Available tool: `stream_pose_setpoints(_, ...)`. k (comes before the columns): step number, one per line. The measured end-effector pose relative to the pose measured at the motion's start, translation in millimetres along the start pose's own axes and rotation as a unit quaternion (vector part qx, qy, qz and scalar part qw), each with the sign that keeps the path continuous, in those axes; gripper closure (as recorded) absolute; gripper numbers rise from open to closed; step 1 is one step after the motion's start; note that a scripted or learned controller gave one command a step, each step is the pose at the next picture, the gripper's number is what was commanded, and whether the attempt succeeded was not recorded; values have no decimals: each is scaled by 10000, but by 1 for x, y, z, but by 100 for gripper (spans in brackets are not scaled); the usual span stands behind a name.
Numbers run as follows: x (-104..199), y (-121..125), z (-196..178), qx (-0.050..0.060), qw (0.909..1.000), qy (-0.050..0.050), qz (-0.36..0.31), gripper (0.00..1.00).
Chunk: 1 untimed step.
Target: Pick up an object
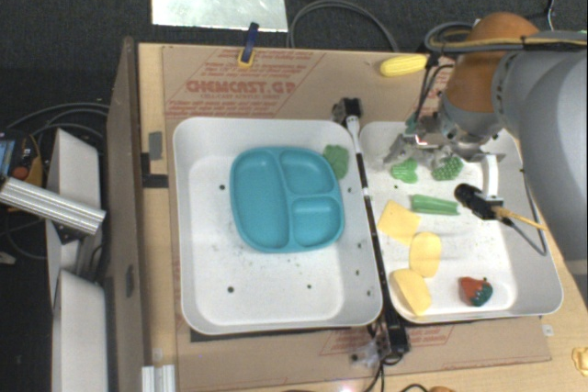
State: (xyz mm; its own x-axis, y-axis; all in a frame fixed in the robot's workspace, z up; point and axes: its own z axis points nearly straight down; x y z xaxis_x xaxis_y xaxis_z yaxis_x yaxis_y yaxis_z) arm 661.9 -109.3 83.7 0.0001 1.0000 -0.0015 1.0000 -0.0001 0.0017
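the arm (533,87) reached over the right bin (537,289); i judged it at the approach step, nothing lifted. the gripper (424,142) hung at the bin's far end above green pieces (404,170); its state i could not tell. next it needed a clean descent. the blue tray (285,197) filled the left bin (202,289). yellow slices (400,220) and a green stick (434,205) crowded nearby.
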Motion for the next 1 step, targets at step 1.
stream_pose_setpoints(1,1,2,-13,-20,10000,1,-15,100)
